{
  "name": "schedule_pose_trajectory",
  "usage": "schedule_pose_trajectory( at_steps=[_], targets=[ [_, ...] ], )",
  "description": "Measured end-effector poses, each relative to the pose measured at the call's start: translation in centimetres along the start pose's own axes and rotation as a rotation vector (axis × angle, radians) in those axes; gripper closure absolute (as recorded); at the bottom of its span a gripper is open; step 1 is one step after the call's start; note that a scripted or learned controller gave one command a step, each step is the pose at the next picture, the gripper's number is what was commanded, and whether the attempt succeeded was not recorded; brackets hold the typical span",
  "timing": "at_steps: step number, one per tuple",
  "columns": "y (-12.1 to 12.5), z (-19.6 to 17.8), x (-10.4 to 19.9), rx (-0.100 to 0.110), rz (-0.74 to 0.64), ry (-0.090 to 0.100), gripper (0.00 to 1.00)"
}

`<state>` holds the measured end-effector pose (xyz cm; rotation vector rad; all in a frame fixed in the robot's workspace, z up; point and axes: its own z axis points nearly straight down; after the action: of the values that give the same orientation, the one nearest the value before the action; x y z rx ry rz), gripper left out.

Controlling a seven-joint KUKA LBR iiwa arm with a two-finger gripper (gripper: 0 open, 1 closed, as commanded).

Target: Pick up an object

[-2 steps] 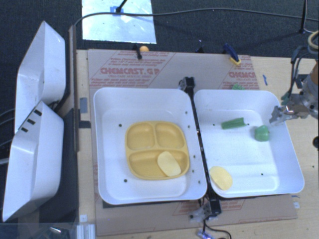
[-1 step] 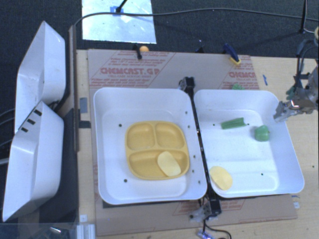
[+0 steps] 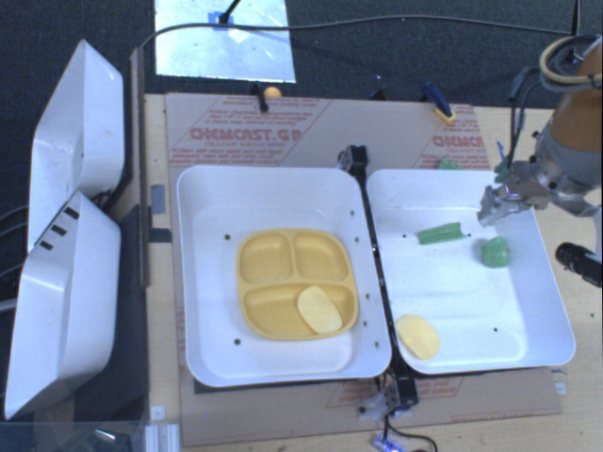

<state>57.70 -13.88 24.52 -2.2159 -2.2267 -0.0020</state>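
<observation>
- Grey arm with orange band [image 3: 575, 130]: was cut off by the right edge.
- Tool [image 3: 491, 212]: was too small and blurred for detail.
- Small green scrap [image 3: 450, 165] at the far rim of the right shallow white plastic bin [image 3: 528, 347]: was too small to identify.
- Thin cables [image 3: 384, 441] below the desk's [image 3: 283, 121] near side: were cut off by the bottom edge.

Tray [image 3: 268, 257] in left bin [image 3: 212, 285] — stick [image 3: 440, 234], ball [image 3: 495, 251] in right bin [image 3: 471, 314].

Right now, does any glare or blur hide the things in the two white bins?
Camera view: glare on the silvery metal sheet up top; left bin and right bin evenly lit, shadows soft; green stick and round green lump sharp.
</observation>
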Motion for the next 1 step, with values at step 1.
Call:
schedule_pose_trajectory(
  at_steps=[1],
  targets=[
    [1.83,0.14,4.04,0.0,0.001,-0.001,1.0]
  ],
)
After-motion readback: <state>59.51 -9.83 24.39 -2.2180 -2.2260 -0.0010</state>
